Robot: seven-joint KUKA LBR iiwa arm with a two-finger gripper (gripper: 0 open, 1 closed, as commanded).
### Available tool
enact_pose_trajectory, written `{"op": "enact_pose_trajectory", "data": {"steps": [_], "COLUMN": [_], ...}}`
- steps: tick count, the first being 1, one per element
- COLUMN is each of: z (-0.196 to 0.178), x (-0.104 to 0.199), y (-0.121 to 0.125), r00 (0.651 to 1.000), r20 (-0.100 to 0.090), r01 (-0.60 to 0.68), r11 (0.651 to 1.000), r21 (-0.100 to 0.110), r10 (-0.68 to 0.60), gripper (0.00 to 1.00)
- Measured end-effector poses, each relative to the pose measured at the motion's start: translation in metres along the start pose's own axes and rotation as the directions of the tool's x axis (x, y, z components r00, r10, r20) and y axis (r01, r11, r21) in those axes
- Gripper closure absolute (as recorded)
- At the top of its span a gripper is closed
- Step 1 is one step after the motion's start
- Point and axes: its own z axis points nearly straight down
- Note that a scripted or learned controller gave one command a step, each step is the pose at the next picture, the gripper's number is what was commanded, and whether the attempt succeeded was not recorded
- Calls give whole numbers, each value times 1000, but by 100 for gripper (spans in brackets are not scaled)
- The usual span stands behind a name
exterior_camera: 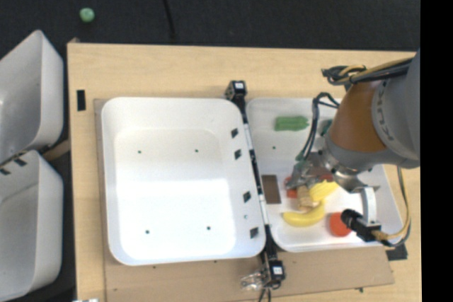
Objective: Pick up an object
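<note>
Near the camera, at the bench's [85, 173] front edge, a small metal clip [258, 281] lies just below the seam between the two white bins. Pale wood shows as a narrow border round both bins; beyond the far edge the floor is dark, with a small green ball [87, 14] on it. Two white tubs [25, 152] stand off the bench to the left. Within the left bin [170, 177], only bare white floor shows. Against the right bin's [265, 117] near wall sit a banana [304, 217] and a red object [337, 223], close together, with a green block [291, 124] far back. Reaching in from the right, the arm [368, 120] covers much of that bin. Its gripper [304, 187] hangs just above the banana, over a yellow piece [323, 189] and something red; whether the fingers are spread or closed cannot be told.
</note>
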Motion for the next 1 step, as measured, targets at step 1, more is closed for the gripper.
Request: {"op": "enact_pose_trajectory", "data": {"steps": [1], "z": [0], "x": [0], "y": [0], "r00": [1000], "r20": [1], "r01": [0], "r11": [1000], "r21": [0], "r10": [0], "gripper": [100]}}
